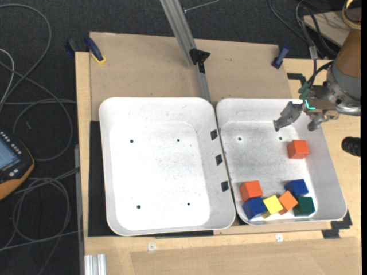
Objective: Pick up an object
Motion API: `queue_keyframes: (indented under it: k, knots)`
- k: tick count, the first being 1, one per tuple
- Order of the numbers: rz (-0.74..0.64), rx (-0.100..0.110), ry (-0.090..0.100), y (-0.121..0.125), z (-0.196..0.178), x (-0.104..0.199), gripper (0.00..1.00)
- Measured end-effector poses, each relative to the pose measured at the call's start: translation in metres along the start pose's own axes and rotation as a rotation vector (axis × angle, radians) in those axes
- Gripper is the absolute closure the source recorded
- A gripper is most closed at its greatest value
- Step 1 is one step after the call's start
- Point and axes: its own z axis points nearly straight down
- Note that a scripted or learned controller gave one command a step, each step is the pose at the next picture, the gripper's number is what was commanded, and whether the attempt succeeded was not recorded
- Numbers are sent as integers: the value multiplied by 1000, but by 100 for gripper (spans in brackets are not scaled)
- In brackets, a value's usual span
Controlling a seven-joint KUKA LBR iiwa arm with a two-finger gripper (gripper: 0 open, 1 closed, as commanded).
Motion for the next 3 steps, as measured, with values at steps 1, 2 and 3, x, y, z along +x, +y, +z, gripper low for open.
queue_keyframes:
  k: [1, 2, 3]
  knots:
    - [1, 6, 0, 6, 45, -3, 0]
    - [1, 6, 1, -3, 92, -2, 0]
    - [1, 8, 2, -3, 156, 0, 0]
